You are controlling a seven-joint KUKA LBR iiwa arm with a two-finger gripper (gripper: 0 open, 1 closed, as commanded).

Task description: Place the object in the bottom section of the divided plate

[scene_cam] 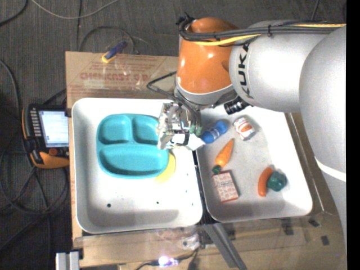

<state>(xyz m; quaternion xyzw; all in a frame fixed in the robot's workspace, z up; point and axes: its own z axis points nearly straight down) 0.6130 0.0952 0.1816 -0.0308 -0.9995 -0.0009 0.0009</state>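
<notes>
Two white bins sit side by side on the surface. My end effector (pixel 174 129) hangs over the right edge of the teal divided plate (pixel 130 146) in the left bin (pixel 140 207); I cannot tell how it stands or what, if anything, it carries. A yellow object (pixel 168 170), smooth and flat-looking, lies against the plate's lower right rim, outside the bottom section. My judgement: it needs a clean lift and release over the wide section. The plate looks like glossy moulded plastic. The right bin (pixel 292 198) holds a tapered carrot (pixel 225 152), a box (pixel 225 185) and a can (pixel 244 126).
</notes>
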